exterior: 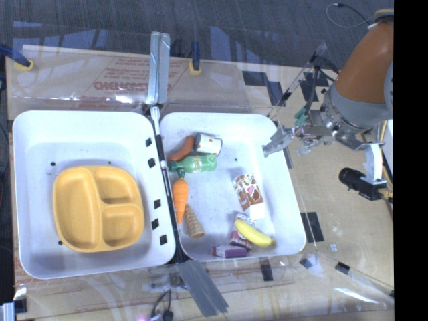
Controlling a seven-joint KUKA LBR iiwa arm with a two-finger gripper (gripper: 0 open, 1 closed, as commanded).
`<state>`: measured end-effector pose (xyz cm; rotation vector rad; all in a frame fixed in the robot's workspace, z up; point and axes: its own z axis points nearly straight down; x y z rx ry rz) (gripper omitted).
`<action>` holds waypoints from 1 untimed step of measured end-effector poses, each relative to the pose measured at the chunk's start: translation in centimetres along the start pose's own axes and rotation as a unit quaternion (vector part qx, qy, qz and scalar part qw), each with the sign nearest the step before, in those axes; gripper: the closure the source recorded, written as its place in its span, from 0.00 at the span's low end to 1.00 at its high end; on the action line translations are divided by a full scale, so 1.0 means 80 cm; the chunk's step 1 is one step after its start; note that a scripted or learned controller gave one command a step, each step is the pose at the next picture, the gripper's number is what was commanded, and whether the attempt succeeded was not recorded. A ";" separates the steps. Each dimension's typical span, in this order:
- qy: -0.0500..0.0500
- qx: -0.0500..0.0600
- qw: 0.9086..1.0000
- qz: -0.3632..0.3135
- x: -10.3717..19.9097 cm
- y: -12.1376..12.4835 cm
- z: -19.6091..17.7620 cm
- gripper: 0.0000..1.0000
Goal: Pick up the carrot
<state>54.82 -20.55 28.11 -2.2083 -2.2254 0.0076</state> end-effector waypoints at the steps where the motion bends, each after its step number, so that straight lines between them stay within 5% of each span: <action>1: -0.001 -0.002 1.000 -0.029 0.012 0.030 -0.021 0.00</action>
